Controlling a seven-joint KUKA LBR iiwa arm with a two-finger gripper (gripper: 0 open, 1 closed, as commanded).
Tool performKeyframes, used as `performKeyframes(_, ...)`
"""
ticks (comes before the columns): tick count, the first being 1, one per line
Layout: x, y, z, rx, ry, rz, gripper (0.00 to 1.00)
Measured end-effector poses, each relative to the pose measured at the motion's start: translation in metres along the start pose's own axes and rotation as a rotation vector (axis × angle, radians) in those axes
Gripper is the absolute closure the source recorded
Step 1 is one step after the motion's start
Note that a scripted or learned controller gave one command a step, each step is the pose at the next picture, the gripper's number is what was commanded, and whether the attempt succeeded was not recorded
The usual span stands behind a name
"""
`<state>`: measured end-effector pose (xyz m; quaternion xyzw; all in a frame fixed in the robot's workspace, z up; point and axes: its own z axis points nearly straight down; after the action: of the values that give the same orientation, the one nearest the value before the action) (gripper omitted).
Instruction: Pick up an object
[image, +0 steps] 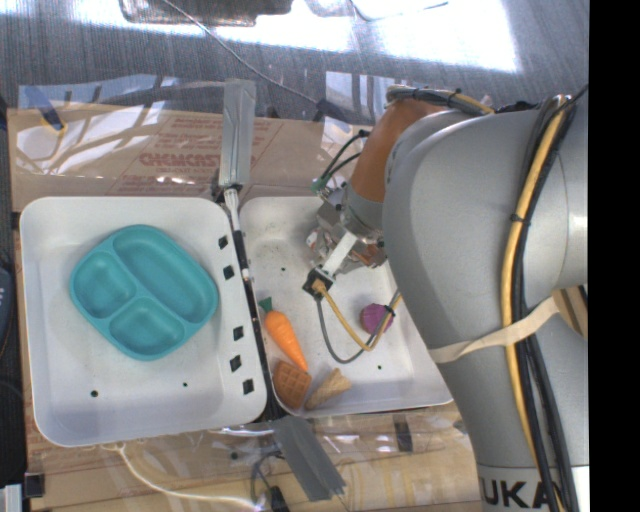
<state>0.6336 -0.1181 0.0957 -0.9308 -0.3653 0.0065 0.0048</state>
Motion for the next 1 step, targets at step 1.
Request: performKeyframes(1,-0.0277,0.0223,-0.0838,-0.013,0.006,-0.293,1.0)
